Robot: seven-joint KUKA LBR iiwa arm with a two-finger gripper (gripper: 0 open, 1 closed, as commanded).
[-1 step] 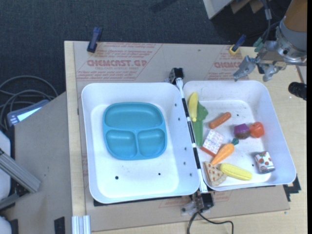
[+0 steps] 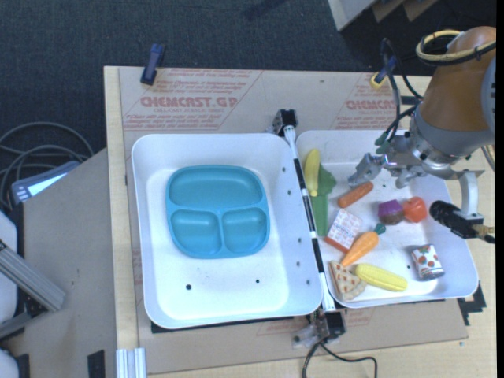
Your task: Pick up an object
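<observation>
Orange toy carrot (image 2: 355,194), small and slanted, lay in right bin (image 2: 465,278) just below gripper (image 2: 386,166); grip state unreadable. Blue 3-compartment tray (image 2: 217,210) sat in left bin (image 2: 157,274).

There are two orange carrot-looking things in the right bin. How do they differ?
The upper carrot is slim and redder; the lower carrot is fatter, brighter orange and shows a green tip. The upper one lies close below the gripper; the lower one lies beside the checkered packet. Both lie tilted alike in the right bin.
</observation>
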